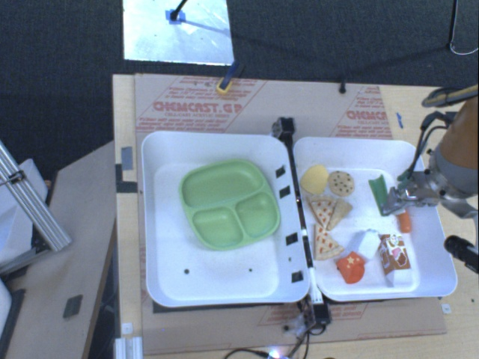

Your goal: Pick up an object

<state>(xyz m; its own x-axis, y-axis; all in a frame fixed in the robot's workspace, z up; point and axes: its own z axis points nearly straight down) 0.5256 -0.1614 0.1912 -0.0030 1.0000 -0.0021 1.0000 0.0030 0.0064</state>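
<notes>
Camera view: gripper [394, 200] is hovering beside the green block [379, 191] in the right bin [434, 279]; finger state indeterminable. Block (seemingly light, rigid) is inviting a sidewise pinch.

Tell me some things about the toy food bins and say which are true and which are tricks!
1. The pale green plastic tray with three compartments lies in the left white bin. True.
2. The round brown chocolate-chip cookie lies on the green tray. False: it lies in the right white bin, beside the round yellow lemon-like toy.
3. The small red tomato-like toy lies near the right bin's front edge. True.
4. The grey arm's gripper hangs over the left bin. False: it is over the right bin.
</notes>
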